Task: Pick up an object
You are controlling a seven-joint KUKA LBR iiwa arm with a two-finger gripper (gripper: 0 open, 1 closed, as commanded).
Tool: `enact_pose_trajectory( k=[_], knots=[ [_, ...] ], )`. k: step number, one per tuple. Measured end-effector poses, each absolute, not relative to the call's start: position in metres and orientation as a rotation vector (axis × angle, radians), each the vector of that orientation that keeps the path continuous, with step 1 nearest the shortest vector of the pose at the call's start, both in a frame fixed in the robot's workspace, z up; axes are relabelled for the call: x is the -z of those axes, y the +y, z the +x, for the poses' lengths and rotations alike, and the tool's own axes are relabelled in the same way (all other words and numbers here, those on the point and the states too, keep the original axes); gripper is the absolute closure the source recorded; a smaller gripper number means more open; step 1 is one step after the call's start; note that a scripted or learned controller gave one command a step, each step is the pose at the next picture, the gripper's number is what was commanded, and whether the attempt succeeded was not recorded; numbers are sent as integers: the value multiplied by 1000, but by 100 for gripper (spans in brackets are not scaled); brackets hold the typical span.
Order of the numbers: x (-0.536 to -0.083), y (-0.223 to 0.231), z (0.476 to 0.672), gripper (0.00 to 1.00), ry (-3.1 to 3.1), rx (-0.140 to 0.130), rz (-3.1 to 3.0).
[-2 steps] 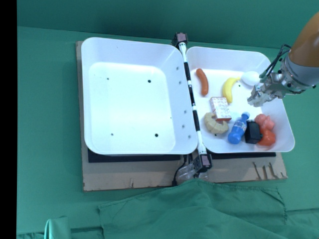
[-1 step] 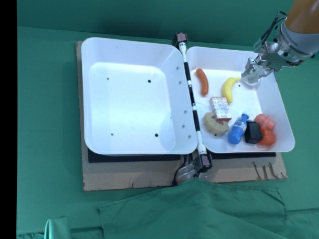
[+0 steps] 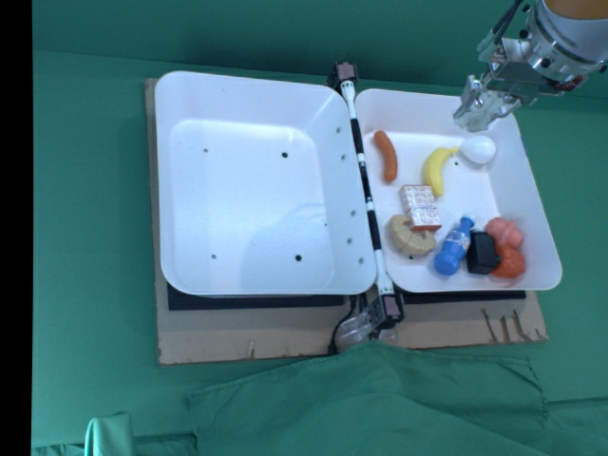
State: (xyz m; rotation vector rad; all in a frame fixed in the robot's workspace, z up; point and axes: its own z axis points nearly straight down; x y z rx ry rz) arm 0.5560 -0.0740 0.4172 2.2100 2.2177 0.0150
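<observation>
Black block [image 3: 482, 252] partly hides orange fruit [image 3: 508, 262]; gripper [image 3: 478, 112] above white egg [image 3: 477, 149], grip state unclear

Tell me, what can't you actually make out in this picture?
- Gripper, camera view: too small and blurred to tell whether anything is between its fingers.
- Arm: cut off by the top and right edges.
- Black object: partly hidden behind the blue bottle, too small to identify.
- Red carton: its print is too small to read.

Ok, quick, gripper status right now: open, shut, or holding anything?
Gripper: cannot be told from this view. It hangs over the right bin's far edge, just above the white egg; nothing visibly held.
</observation>
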Motion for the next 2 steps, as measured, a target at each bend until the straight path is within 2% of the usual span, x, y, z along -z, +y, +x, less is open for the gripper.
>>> enact_pose_trajectory(
  k=[1,2],
  knots=[
    [-469,-15,525,100,2221,-13,2212],
    [-513,51,481,100,2223,-14,2213]
  ],
)
